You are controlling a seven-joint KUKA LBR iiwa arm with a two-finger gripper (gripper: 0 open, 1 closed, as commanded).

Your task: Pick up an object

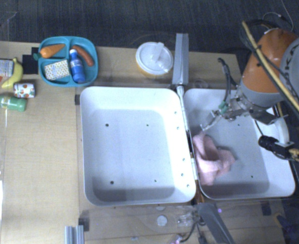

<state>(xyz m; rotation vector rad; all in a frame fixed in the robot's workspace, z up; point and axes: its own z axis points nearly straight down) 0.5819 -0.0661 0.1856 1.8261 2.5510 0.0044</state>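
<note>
The pink cloth point(211, 159) lies crumpled in the right bin point(271, 187), against that bin's left wall and toward its near edge, with a shadow spreading to its right. The hand point(215, 117) hangs over the same bin, up and a little left of the cloth's upper end and apart from it; its thin fingers point(208, 124) point down and to the left, spread with a gap between them and nothing in that gap. Behind it the arm point(271, 70), with its orange band, comes in from the right. The left bin point(134, 146) sits just beside the right one, their walls touching along the middle. On the desk point(32, 161) beyond the bins stand a white lidded cup point(154, 58) and a blue divided tray point(68, 60) holding toy food, with a few small toys point(9, 88) farther left.
</note>
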